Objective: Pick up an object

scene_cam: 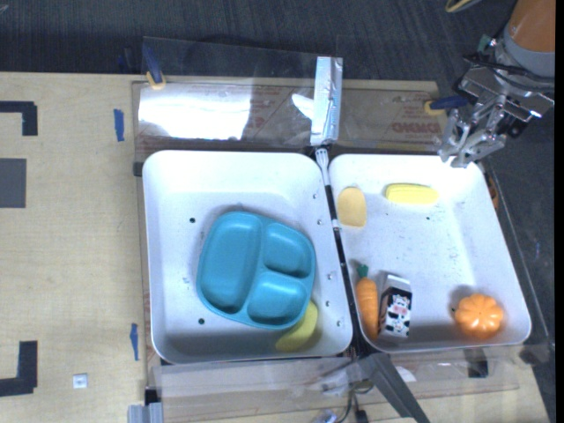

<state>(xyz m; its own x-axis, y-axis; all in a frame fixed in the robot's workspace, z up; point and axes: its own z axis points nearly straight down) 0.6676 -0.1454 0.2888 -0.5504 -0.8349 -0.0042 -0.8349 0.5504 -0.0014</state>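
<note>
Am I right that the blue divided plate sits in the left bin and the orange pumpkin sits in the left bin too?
Not quite. The blue divided plastic plate is in the left white bin, but the small orange pumpkin sits in the right white bin, near its front right corner. The camera view shows this.

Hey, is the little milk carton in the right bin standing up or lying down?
Lying down. The milk carton rests flat on the right bin's floor, its printed face up, beside the carrot.
</note>
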